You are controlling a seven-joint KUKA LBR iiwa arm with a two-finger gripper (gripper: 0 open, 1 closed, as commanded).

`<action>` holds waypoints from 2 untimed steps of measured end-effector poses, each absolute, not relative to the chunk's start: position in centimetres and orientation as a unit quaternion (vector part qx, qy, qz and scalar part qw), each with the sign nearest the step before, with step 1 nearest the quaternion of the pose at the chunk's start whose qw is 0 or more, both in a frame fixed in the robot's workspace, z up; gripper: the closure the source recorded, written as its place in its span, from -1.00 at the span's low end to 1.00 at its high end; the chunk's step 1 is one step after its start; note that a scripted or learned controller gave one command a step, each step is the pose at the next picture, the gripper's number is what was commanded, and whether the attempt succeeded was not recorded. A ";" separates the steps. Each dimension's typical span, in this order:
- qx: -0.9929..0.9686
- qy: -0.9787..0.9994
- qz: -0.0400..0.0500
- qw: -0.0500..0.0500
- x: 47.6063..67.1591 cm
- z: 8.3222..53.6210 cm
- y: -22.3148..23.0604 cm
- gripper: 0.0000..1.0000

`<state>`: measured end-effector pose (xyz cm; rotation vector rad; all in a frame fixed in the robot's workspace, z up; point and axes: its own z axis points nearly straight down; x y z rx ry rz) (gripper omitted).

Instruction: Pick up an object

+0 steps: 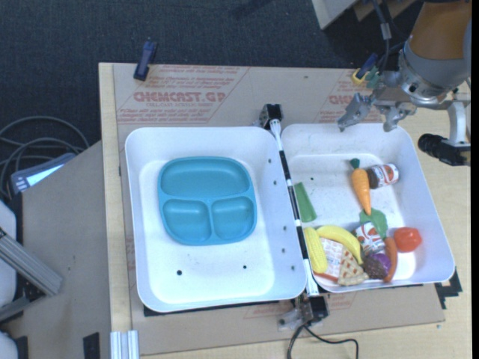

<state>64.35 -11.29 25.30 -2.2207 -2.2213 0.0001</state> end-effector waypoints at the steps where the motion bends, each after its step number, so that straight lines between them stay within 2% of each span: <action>1: -0.708 -0.707 0.001 0.001 59.3 15.9 -17.0 -1.00; 2: -0.707 -0.707 0.001 0.001 59.0 8.4 -17.4 -1.00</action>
